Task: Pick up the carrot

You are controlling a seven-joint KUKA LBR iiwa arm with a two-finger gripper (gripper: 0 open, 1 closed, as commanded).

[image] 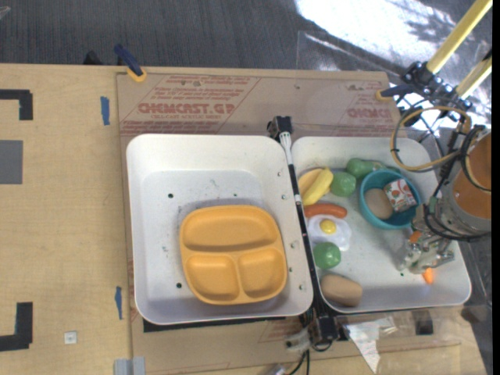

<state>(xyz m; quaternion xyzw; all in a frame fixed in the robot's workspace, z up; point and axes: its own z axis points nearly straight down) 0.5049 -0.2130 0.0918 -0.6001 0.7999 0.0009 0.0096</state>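
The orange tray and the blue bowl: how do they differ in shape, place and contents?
The orange tray is a flat rounded rectangle split into three compartments; the blue bowl is round and deeper. The orange tray lies in the left bin, the blue bowl in the right bin among toy foods. The orange tray's compartments hold nothing, while the blue bowl holds a few small items. Both sit upright.

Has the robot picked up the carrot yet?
Not clearly. The claw is down in the right bin, near its right wall, with a small orange thing, likely the carrot, at its tip. It is too small to tell whether the claw grips it. Lifting it out is still to do.
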